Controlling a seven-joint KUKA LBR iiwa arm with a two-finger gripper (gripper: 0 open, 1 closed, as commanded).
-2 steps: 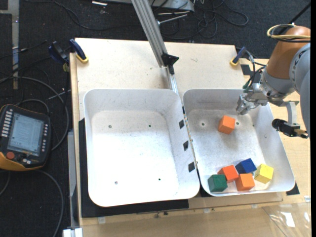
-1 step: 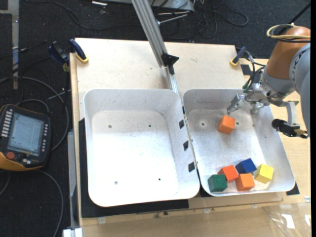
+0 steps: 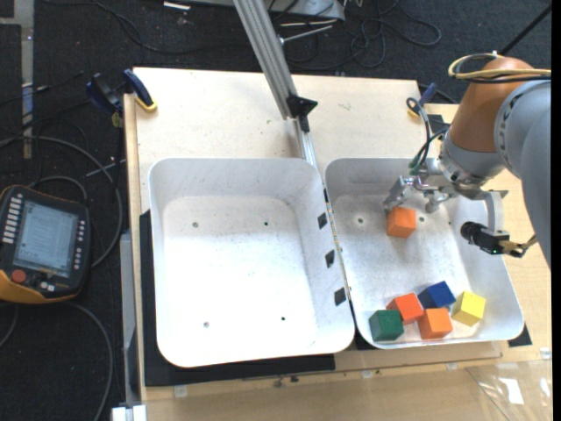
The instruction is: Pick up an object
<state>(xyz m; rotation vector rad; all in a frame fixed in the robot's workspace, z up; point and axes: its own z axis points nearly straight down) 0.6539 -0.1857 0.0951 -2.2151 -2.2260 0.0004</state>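
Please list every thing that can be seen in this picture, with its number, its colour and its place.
bins: 2, white, side by side on the bench
orange block: 1, orange, upper right bin, just below the gripper
corner blocks: 5 in the right bin's near corner: green, two orange, blue, yellow
handheld controller: 1, dark grey, floor at left
clamps: 2, blue and yellow, bench's far corners
metal rail: 1, silver, slanting above the bins
arm: 1, grey and orange, from the right
gripper: 1, over the right bin
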